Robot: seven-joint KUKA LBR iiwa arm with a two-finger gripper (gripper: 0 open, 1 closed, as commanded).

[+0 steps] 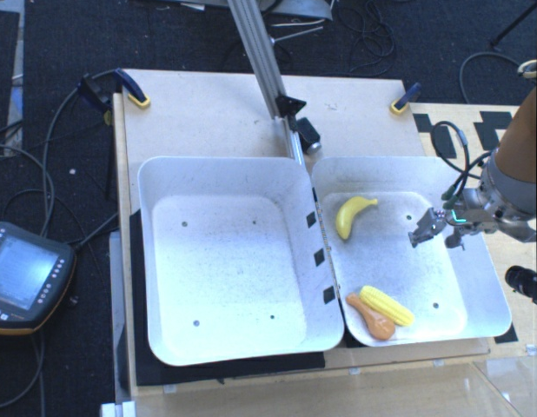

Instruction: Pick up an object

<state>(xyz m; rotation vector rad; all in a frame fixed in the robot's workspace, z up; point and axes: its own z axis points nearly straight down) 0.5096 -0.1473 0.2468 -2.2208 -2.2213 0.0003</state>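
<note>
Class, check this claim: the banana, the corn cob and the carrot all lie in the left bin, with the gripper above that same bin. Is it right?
Not quite. The camera view shows the banana, corn cob and carrot in the right bin, with the gripper above that same bin.

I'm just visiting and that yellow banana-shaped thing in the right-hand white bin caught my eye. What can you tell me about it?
The yellow banana-shaped object looks like a smooth plastic toy: plain yellow and curved, with a thinner tip pointing toward the upper right. It lies flat on the floor of the right white bin, in its upper left part near the wall shared with the other bin. Nothing touches it; the arm's two-finger gripper hovers apart to its right.
</note>
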